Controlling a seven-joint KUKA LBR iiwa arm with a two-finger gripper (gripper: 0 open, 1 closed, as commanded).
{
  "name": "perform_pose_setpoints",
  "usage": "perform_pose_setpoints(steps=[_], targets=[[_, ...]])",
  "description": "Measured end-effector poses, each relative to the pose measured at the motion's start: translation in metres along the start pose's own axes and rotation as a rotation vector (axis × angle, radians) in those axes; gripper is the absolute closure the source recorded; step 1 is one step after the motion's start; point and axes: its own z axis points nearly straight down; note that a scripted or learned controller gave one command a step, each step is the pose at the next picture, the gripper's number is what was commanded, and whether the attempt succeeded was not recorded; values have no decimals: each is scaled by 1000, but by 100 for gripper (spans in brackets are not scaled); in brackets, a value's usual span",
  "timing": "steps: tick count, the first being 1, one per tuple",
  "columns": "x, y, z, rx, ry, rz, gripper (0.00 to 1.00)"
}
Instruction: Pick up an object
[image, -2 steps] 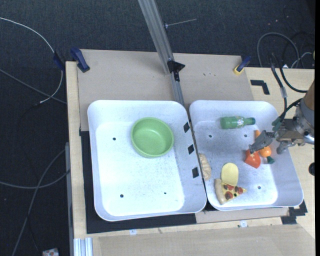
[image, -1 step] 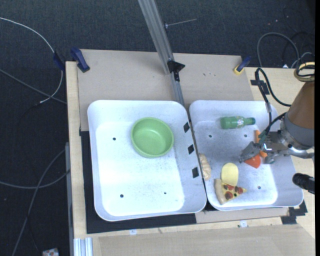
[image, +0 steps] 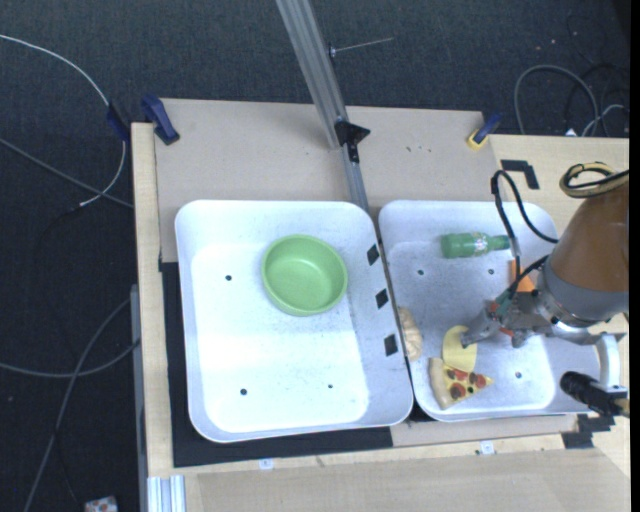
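We saw two shallow white bins side by side on the tabletop (image: 250, 150). In the left bin (image: 200, 380) a green bowl (image: 305, 274) sat upright toward the far middle, alone on the white floor. The right bin (image: 430, 290) held several things: a green bottle (image: 474, 244) lay on its side near the far wall, a yellow wedge-shaped piece (image: 458, 350) rested near the middle, and just in front of it a toy pizza slice (image: 455, 383) with red spots lay against the near wall. A small tan object (image: 409, 330) sat at the bin's left wall, too indistinct for us to identify. The arm (image: 595, 260) reached in from the right, its orange band above the wrist, and the end effector (image: 497, 322) sat low over the right bin, just beside the right side of the yellow wedge. We could not tell whether the end effector was released or clenched, nor whether it touched the wedge. A metal rail (image: 315, 65) slanted across the tabletop beyond the bins.
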Motion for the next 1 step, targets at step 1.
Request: perform_pose_setpoints(steps=[1], targets=[[0, 2, -16, -10, -2, 0, 100]])
